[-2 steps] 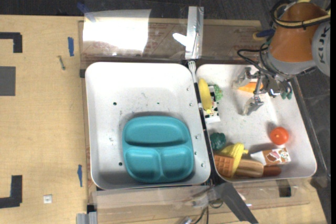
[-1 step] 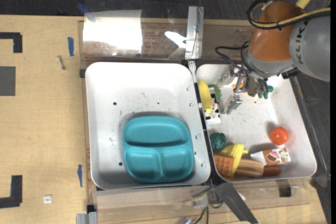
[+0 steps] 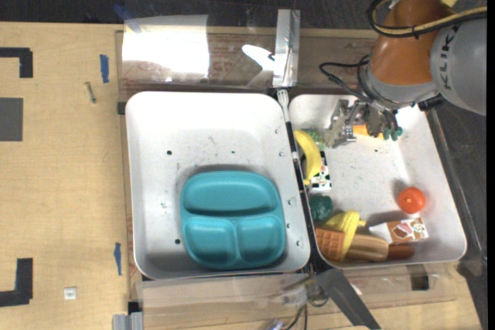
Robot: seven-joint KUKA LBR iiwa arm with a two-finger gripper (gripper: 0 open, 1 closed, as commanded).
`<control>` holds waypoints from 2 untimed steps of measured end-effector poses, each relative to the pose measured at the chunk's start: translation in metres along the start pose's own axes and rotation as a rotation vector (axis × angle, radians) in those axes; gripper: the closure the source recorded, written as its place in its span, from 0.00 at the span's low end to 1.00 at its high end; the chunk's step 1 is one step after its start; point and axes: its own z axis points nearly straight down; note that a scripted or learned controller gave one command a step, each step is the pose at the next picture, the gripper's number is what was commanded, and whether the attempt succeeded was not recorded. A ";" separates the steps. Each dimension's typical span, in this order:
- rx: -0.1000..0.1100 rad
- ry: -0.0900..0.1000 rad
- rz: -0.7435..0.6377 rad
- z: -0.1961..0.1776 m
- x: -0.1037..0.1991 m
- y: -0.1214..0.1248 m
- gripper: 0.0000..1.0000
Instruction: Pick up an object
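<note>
My gripper (image 3: 357,124) hangs over the far part of the right bin (image 3: 441,189), under the orange wrist band. A small orange and green object (image 3: 384,132) lies right at the gripper, partly hidden by it; I cannot tell whether it is gripped. A yellow banana (image 3: 308,148) lies just left of the gripper along the bin's left wall. An orange ball (image 3: 411,199) rests near the right side. At the near end lie a small carton (image 3: 405,230), a brown hot-dog-like toy (image 3: 363,245), a yellow piece (image 3: 346,222) and a dark green piece (image 3: 320,206).
The left bin (image 3: 155,135) holds a teal divided tray (image 3: 231,219) in its near half. A clear plastic sheet (image 3: 201,50) stands behind the bins. Cables (image 3: 340,73) trail from the wrist at the back right. A wooden benchtop (image 3: 54,182) extends to the left.
</note>
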 end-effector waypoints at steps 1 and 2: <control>-0.002 0.000 -0.033 -0.090 -0.003 0.077 1.00; -0.001 0.000 0.008 -0.167 -0.006 0.099 1.00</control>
